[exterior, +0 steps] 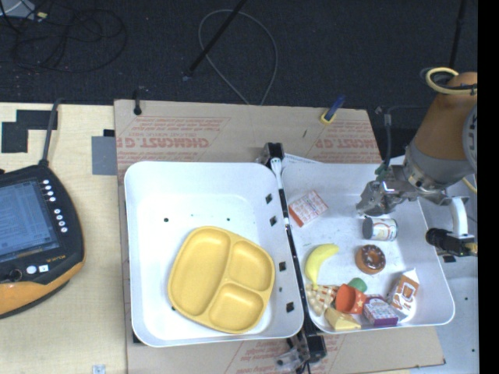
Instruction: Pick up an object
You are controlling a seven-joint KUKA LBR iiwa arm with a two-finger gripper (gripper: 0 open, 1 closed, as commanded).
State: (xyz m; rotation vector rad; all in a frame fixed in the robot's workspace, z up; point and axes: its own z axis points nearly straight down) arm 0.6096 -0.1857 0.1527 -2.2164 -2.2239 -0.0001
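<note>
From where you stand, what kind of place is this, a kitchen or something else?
Most likely a robotics lab, not a kitchen. A grey robot arm reaches over a white bin of toy food, a control pendant lies nearby, and cables trail across the floor.

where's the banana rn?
The yellow toy banana lies in the right white bin, near the divider between the bins, left of the round brown doughnut and below the small red-and-white packet.

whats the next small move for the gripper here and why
Probably a short descent. The gripper sits in the right bin just above the small can lying on its side, with nothing visibly between its fingers, so lowering over the can looks like the nearest chance at a grasp.
</note>
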